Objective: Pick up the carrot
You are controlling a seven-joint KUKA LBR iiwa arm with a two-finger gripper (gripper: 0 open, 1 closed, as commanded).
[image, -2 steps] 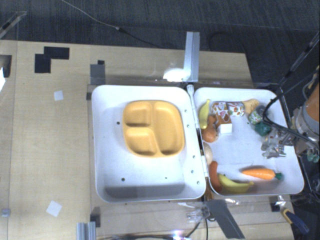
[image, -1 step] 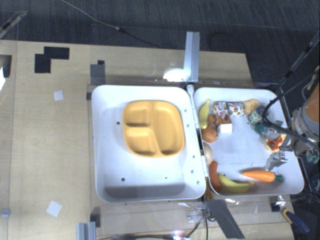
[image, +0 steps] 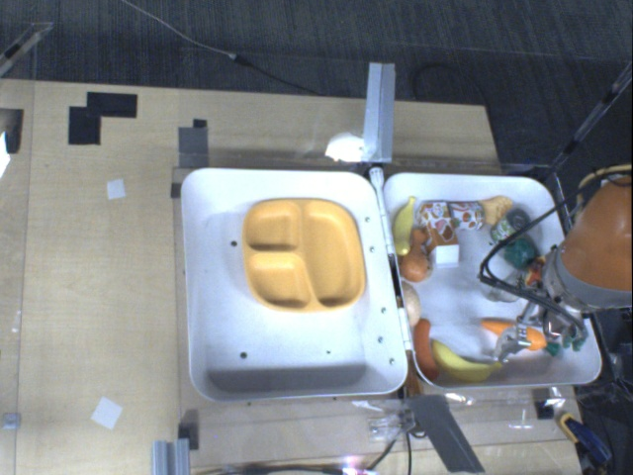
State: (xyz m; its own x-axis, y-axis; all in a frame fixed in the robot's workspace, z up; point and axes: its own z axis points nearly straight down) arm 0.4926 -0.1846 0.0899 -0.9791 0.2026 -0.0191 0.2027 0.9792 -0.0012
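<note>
Camera view: carrot (image: pixel 514 332) lies lengthwise left-right beside hand (image: pixel 516 344).

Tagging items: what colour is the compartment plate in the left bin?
Yellow, plain; the divided plastic plate shows clearly in the camera view.

Two white bins (image: pixel 213 265) on a pale wood bench (image: pixel 89 285). Yellow tray (image: pixel 300 253) in the left one. In the right: orange carrot (image: pixel 514 332), yellow banana (image: pixel 463 361), a second yellow-green banana (image: pixel 404 223), a box (image: pixel 450 216) patterned red, brown and white, a teal object (image: pixel 518 251). Grey arm (image: pixel 598 250) with orange band. Black squares (image: pixel 99 115) on the bench.
</note>
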